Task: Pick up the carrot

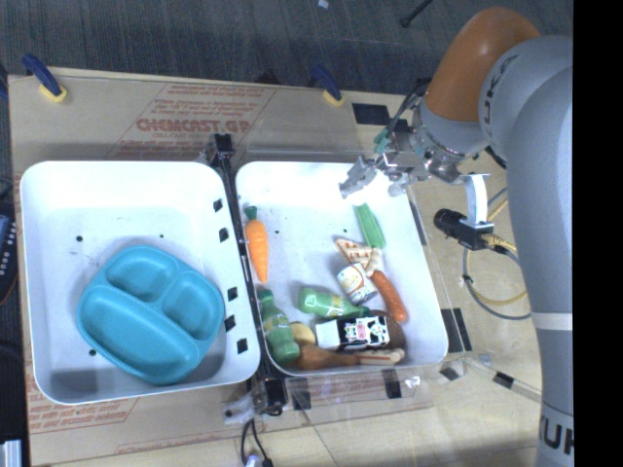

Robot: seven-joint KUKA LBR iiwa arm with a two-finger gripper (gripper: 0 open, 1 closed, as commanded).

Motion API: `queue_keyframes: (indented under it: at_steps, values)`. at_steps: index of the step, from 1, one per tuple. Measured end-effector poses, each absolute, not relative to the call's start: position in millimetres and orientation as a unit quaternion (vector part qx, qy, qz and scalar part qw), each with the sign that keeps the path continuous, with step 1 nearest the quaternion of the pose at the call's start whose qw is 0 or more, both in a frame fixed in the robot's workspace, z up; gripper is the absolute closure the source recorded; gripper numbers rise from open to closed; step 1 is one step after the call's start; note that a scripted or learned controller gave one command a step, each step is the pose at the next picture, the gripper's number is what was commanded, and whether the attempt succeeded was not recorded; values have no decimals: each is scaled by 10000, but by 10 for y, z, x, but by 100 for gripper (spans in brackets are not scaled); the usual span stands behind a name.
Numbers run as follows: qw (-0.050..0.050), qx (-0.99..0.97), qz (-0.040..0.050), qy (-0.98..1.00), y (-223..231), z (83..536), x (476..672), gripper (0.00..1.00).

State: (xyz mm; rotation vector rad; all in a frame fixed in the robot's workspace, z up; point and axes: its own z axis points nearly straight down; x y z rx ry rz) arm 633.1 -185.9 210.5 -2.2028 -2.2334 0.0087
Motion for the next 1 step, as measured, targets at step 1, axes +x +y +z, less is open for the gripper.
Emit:
queue_keyframes:
  at_steps: [1]
  values:
    - [53, -6678, 38, -7443, -1176, 1288, 6413, 0]
